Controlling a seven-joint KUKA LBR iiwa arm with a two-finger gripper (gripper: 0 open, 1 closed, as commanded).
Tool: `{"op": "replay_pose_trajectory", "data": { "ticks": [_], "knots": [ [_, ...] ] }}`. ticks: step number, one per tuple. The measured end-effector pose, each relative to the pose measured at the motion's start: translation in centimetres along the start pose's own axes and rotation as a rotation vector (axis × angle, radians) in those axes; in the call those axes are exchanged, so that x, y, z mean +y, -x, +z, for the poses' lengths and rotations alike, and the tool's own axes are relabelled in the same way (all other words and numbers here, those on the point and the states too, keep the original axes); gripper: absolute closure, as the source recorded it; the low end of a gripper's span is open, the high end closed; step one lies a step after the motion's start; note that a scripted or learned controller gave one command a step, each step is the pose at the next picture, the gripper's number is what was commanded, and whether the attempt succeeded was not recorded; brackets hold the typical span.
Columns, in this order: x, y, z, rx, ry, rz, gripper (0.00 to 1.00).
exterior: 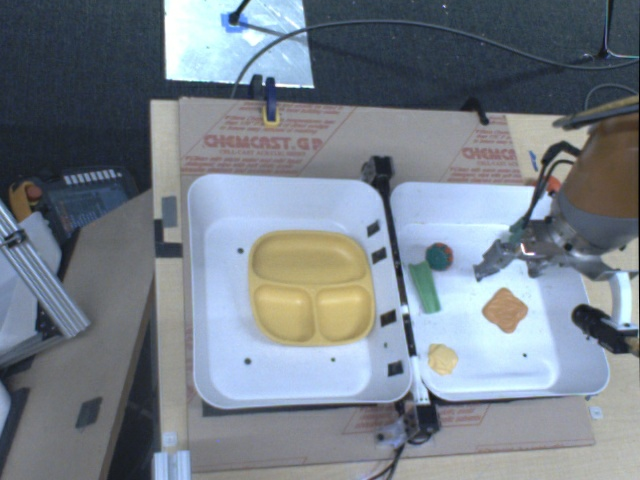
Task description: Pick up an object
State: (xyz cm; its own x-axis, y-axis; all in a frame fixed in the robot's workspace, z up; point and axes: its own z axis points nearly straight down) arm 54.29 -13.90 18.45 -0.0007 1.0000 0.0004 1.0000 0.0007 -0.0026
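The right bin (560,373) holds several small objects: a teal and orange ball (438,256), a green stick (426,288), an orange biscuit-shaped piece (505,310) and a pale yellow lump (442,358). My gripper (492,265) hangs over the right bin, to the right of the ball and just above the orange piece. Nothing shows between its fingers, and I cannot make out how they stand.
A yellow three-compartment tray (308,286) lies in the left bin (215,298). A black divider with clips (392,268) runs between the bins. The arm's grey and orange body (600,193) covers the right bin's far right corner.
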Motion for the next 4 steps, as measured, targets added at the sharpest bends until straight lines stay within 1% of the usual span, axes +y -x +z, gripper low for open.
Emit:
{"op": "replay_pose_trajectory", "data": {
  "ticks": [1,2,3,4],
  "knots": [
    [0.0,0.3,4.2,0.000,0.001,-0.001,0.00],
    [0.0,0.3,9.5,0.001,-0.001,0.000,0.00],
    [0.2,0.3,8.1,-0.001,0.006,-0.001,1.00],
    [0.7,0.9,1.8,-0.003,0.011,-0.003,1.00]
  ]
}}
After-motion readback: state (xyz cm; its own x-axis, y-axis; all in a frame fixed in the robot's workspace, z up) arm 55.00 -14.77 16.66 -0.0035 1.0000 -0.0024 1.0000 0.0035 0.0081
